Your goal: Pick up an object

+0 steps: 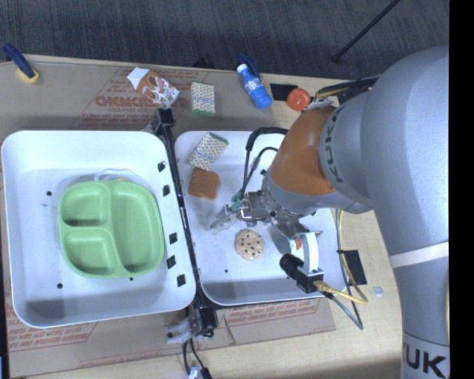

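A: Round tan biscuit with dark chips [250, 245], is that the object to go for?

B: I'd judge so. It lies flat on the floor of the right-hand white plastic bin [245, 297], about midway along and nearer the bin's front edge than its back edge. The two-finger gripper [227, 214] hangs just beside it, toward the bin's left wall.

A: Is the gripper parted or closed?

B: I cannot tell; the tip is small and blurred against the white floor. Nothing visibly sits in it.

A: How would the biscuit handle?

B: Light, stiff and probably brittle, so a hard squeeze could crack it. Lying flat, it offers only its thin rim. I'd take it across the rim on opposite sides, low to the floor, with a gentle close.

A: What else is close by?

B: A brown, spongy-looking block [205, 183] sits toward the back left, apart from the biscuit, and a green-and-white patterned packet [208, 150] lies beyond it near the back left corner. The grey arm with its orange band [316, 156] covers the bin's right side. The left-hand white bin [16, 212] holds a pale green divided tray [110, 227].
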